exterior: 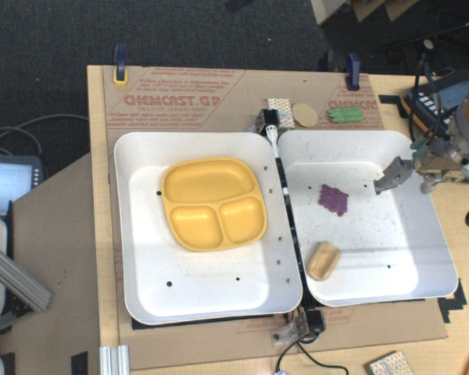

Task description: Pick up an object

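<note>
A purple, crumpled object [334,199] lies in the upper middle of the right bin [434,241]. A tan, roll-shaped object [323,260] rests near that bin's front left corner. A yellow divided plate [213,203] sits in the left bin [141,233]. My gripper [407,181] hangs over the right bin's upper right part, to the right of the purple object and apart from it. Its fingers [391,176] are spread open with nothing between them.
On the cardboard behind the bins lie a green object [345,115], a round tan disc [305,115] and a small patterned tag [279,106]. Blue clamps [352,74] hold the board's back edge. Cables and a mount run between the two bins.
</note>
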